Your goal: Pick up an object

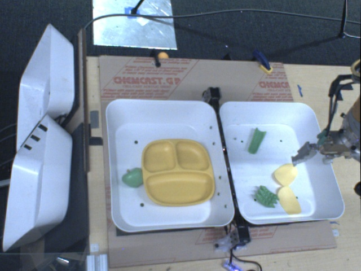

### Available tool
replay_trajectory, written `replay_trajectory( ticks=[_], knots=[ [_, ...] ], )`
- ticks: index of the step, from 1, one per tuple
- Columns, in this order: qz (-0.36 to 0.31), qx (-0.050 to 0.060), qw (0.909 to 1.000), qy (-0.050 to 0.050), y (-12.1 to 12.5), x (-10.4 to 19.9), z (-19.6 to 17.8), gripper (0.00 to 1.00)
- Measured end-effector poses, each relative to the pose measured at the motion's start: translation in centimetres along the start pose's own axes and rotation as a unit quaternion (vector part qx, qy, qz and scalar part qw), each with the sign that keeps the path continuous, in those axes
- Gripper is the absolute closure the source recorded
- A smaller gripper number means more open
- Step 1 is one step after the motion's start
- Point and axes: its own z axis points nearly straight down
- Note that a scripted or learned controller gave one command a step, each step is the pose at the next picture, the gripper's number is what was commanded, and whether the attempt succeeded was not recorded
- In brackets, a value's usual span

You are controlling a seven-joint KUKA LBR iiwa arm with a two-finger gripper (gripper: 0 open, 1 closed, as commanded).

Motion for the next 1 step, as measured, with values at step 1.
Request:
replay_trajectory(
  ticks=[1],
  knots=[
    [-0.001, -0.001, 1.0000, 0.000, 6.25, 0.54, -3.58, 0.00]
  ],
)
